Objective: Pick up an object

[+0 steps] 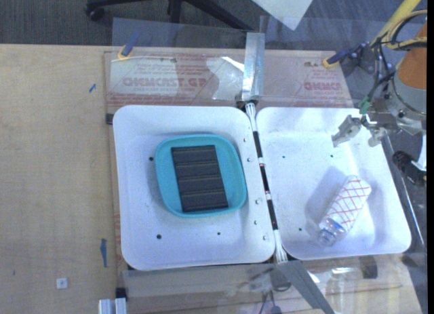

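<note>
A clear plastic bottle (341,206) with a red-and-white checked label lies on its side in the right bin (291,143), cap end toward the front. In the left bin (135,224), a teal square plate (163,163) holds a dark grey ridged block (199,178). My gripper (359,133) hangs over the back right part of the right bin, above and behind the bottle and apart from it. Its fingers (342,132) are spread open, with nothing between them.
The grey arm with its orange band (412,68) comes in at the right edge, with cables (380,55) above it. A metal divider post (253,68) stands behind the seam between the bins. Wooden bench top (54,170) lies to the left.
</note>
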Motion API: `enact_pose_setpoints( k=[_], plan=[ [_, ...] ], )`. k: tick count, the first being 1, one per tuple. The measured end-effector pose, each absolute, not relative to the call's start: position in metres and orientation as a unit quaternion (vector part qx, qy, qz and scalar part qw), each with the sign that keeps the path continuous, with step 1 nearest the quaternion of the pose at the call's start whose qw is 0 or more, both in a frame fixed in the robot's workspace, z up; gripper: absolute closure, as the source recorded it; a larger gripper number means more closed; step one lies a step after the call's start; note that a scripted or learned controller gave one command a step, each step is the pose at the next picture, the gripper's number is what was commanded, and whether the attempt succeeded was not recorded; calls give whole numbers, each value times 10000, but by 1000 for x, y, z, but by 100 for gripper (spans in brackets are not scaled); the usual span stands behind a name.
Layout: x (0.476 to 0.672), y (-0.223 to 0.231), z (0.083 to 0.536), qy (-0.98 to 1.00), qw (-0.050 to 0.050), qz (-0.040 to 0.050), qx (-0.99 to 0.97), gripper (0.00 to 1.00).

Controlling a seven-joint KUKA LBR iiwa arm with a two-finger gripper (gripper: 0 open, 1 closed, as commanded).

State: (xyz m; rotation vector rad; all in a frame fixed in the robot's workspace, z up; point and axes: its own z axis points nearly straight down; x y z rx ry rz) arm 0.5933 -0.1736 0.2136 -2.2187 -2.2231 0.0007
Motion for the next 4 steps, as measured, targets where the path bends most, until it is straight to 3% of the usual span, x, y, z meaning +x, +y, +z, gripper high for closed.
enact_pose_setpoints(
  k=[1,2,3,4],
  plan=[
    [632,-192,104,-7809,-3,-1,-6246,0],
    [609,-189,202,-7747,-18,-3,-6323,0],
    [552,-195,183,-7438,2,-1,-6685,0],
    [531,-216,96,-7641,-14,-36,-6450,0]
  ],
)
